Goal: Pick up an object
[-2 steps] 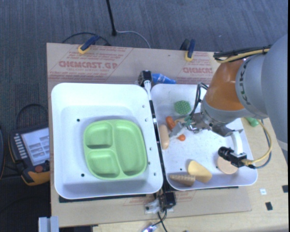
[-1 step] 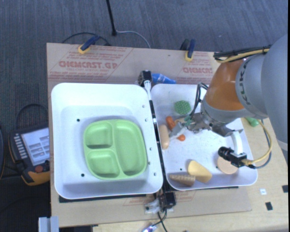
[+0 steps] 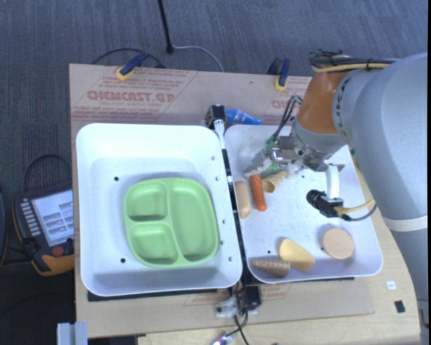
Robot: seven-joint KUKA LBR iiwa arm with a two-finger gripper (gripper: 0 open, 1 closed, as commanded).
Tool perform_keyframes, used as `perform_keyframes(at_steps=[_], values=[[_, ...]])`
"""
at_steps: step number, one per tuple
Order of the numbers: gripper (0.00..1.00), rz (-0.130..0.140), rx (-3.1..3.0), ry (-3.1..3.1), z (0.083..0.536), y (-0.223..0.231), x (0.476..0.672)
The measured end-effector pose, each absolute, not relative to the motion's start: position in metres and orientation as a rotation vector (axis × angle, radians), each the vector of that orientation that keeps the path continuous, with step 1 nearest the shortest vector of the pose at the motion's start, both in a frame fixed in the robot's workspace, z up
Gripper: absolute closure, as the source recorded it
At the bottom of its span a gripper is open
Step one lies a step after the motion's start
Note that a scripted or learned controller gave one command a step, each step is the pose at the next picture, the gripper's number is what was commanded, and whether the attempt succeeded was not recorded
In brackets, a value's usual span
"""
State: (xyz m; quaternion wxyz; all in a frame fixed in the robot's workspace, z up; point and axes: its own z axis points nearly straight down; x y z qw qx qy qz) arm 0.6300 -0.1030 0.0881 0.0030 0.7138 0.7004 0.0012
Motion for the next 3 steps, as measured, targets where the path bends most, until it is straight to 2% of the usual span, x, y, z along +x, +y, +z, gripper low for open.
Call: perform_keyframes(at_steps=[1,2,3], values=[[0.0,0.007,2.363,2.054,0.089,-0.102,0.583],[1.0,0.008,2.36,2.051,0.1,-0.103,0.583],[1.0,-0.001,2.582,1.789,0.185,-0.053,0.605]])
